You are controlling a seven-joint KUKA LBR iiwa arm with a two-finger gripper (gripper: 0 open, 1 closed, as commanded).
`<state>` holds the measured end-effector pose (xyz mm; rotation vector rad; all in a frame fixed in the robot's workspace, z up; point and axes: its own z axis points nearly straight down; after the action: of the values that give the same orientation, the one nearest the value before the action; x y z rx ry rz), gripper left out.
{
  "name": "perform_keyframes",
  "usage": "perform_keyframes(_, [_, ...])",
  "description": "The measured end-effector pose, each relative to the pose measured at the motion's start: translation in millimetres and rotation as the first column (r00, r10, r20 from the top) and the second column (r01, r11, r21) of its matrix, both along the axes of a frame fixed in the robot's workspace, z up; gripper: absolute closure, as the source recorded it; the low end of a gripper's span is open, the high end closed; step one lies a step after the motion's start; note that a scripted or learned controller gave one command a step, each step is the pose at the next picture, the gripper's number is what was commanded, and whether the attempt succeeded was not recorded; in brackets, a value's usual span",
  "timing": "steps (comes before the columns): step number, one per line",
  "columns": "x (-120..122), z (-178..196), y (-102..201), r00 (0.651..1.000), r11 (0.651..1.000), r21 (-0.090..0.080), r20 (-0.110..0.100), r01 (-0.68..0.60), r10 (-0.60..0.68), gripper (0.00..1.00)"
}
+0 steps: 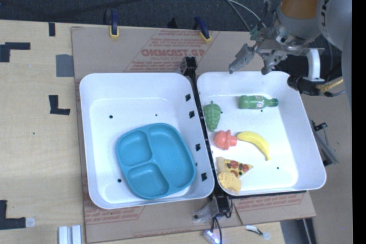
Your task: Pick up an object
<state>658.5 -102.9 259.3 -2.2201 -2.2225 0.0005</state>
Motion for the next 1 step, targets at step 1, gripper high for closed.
perform_keyframes(1, [5.8,17.1,-27.1,1.0,1.0,-0.001,0.001,0.002,-0.002,0.0])
